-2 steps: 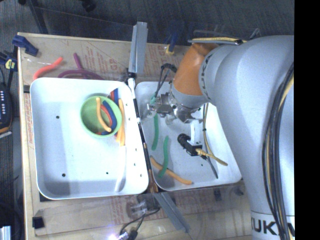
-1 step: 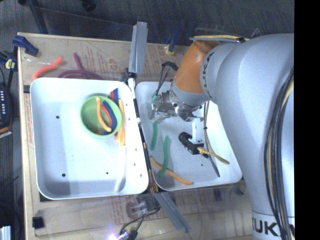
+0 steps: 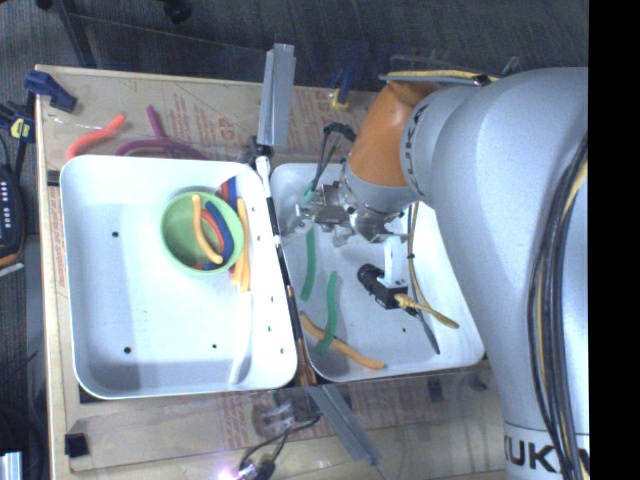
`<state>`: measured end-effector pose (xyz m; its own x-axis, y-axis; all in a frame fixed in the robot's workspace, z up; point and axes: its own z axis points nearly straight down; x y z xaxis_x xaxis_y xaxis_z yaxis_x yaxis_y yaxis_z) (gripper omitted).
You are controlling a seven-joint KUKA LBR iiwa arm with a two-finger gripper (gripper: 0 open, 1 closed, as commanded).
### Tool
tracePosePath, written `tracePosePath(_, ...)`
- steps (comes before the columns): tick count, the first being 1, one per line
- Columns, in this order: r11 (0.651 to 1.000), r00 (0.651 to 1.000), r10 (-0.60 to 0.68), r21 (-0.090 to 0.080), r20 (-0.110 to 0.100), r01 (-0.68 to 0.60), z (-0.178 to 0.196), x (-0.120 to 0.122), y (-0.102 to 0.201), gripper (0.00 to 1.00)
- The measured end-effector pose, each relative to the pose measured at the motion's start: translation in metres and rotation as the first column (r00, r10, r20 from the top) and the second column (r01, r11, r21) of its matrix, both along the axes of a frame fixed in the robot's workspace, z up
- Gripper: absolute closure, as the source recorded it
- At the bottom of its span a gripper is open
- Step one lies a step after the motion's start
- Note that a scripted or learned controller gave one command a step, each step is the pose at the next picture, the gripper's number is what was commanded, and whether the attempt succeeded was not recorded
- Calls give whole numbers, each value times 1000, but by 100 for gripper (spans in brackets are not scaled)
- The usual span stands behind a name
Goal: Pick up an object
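Observation:
My gripper [image 3: 318, 215] hangs low over the upper left part of the right bin [image 3: 450, 328]. A green strip [image 3: 309, 263] lies in that bin, and its top end reaches up to the gripper. A second green strip [image 3: 329, 313] lies just below and to the right of it. An orange stick [image 3: 345, 350] rests near the bin's front edge. In the left bin [image 3: 120, 308] stands a green bowl [image 3: 190, 238] with a yellow stick [image 3: 205, 236] in it. An orange stick [image 3: 243, 258] and a blue and red piece [image 3: 230, 188] lie beside the bowl.
The two bins meet at a raised rim [image 3: 282, 288] just left of the gripper. On the bench behind the left bin lie an orange tool [image 3: 95, 136] and a purple cord [image 3: 160, 146]. A grey bar [image 3: 277, 93] stands at the back.

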<state>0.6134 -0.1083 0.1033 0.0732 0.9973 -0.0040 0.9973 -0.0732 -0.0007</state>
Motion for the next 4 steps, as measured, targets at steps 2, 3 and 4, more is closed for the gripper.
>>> tracePosePath(2, 987, 987, 163, 5, -5, -163, -2, -22, -13, 100)
tracePosePath(3, 987, 987, 163, 5, -5, -163, -2, -22, -13, 0)
tracePosePath(4, 986, 986, 166, 5, -7, -166, 8, -22, -13, 100)
